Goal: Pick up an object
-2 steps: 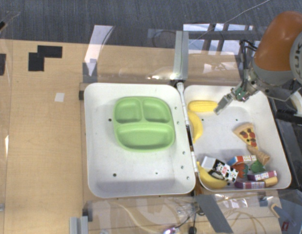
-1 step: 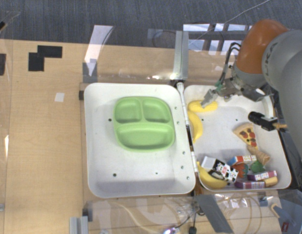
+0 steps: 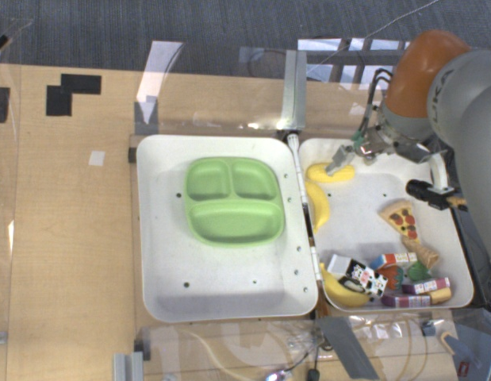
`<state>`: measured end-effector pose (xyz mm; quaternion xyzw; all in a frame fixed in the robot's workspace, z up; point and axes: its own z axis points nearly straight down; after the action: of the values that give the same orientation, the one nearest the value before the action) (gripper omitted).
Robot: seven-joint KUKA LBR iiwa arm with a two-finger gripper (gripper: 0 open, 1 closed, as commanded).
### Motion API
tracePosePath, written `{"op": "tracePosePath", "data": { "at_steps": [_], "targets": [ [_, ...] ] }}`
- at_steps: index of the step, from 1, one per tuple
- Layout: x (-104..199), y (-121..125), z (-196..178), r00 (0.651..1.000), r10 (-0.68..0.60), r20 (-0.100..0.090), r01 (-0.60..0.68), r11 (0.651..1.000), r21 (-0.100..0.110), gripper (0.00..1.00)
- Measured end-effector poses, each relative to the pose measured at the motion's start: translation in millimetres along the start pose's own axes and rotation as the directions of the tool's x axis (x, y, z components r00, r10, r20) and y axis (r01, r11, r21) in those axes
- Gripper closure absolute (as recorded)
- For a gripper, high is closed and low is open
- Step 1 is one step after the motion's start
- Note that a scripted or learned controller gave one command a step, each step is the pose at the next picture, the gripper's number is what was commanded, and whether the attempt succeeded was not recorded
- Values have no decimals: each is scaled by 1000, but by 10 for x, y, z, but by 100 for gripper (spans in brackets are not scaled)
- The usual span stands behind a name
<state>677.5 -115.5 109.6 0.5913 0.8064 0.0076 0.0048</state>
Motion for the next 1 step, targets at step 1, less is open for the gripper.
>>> {"op": "tracePosePath", "data": {
  "at_steps": [1],
  "targets": [
    [6, -1, 20, 999, 47, 0, -47, 999, 0, 0]
  ]
}}
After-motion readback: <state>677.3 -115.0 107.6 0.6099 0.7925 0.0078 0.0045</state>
